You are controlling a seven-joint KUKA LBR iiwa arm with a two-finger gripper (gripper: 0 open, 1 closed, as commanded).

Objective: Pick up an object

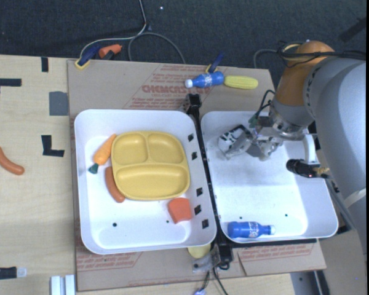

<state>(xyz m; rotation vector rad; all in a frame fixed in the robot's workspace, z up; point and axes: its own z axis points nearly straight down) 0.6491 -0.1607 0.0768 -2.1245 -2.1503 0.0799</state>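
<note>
My gripper (pixel 229 142) hangs low over the far left part of the right bin (pixel 307 195), reaching in from the right. Nothing shows between its fingers. A blue bottle (pixel 249 229) lies on its side near the front edge of that bin, well away from the gripper. In the left bin (pixel 89 214) a yellow divided plate (pixel 150 165) sits with a carrot (pixel 102 152) at its left, a sausage (pixel 114 186) along its lower left edge, and an orange-red block (pixel 180 210) at its front right.
Behind the bins on the cardboard lie a blue clamp (pixel 204 81) and a yellow corn cob (pixel 240 82). An orange-handled clamp (pixel 98 53) lies at the back left. A loose sausage (pixel 7 160) rests on the wooden bench far left. The arm's grey body (pixel 341 109) covers the right bin's right side.
</note>
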